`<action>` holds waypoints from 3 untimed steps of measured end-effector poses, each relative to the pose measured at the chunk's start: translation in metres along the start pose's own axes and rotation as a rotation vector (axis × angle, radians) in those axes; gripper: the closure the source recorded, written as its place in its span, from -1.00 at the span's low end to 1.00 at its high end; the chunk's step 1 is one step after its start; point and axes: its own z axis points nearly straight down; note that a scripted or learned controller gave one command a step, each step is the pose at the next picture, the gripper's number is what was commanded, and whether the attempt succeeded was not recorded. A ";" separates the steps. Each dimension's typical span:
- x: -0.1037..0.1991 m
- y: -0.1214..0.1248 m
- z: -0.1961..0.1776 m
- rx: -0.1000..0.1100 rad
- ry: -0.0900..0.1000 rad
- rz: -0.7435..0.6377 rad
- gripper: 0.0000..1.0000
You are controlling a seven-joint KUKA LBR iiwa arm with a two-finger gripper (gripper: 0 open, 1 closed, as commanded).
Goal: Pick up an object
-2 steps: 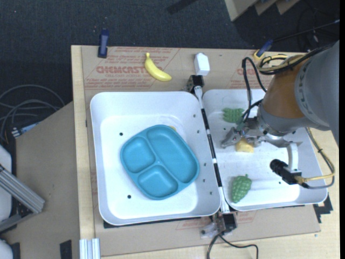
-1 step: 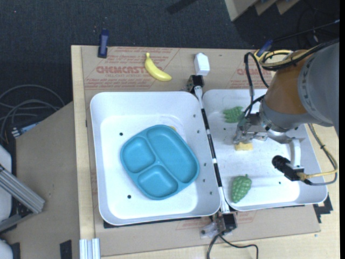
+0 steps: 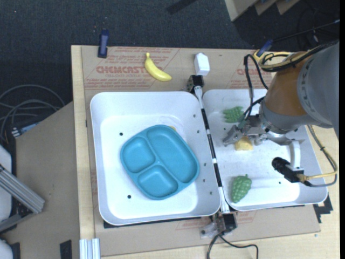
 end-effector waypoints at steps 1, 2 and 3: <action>0.000 0.001 -0.010 -0.002 -0.001 -0.001 1.00; 0.000 0.000 -0.010 -0.002 -0.001 0.000 -1.00; -0.032 -0.073 0.011 0.008 0.002 0.003 -1.00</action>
